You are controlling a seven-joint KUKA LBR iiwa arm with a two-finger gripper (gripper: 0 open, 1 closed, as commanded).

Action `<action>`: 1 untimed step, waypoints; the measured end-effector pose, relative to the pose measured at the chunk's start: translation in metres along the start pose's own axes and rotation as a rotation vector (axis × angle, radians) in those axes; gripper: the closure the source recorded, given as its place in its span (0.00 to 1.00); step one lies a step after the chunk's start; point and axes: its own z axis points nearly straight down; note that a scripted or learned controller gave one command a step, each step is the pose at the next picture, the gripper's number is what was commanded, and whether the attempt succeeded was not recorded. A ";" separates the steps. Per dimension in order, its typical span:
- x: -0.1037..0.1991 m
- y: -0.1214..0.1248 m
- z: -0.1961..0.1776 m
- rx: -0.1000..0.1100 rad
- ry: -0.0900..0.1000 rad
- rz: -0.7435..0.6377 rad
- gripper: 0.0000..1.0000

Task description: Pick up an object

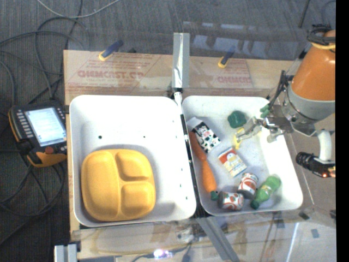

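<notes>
A: What is the gripper doing?

B: It hangs over the upper right part of the right bin, reaching in from the right under the arm's orange band. Its two fingers are spread apart, and nothing sits between them. One yellowish fingertip points down and to the left, just above the small carton.

A: Is it touching anything?

B: I cannot tell whether that tip touches the bin floor. It is apart from the carton and from the green lump, which lies just up and left of the fingers.

A: And the things it could pick?

B: All lie in the right bin. The carrot lies along the left wall, its long axis running nearly top to bottom, with the green end at the bottom near a can. The black-and-white spotted box sits near the top of the carrot, tilted. The carton's long axis slants from upper left to lower right. A second can lies just beside the first one. The green bottle lies slanted at the lower right, its narrow end pointing down and left toward the cans.

A: The other bin?

B: The left bin holds a yellow divided tray, lying flat in its lower left part.
</notes>
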 end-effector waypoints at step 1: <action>-0.028 0.038 0.021 -0.001 -0.002 -0.004 0.00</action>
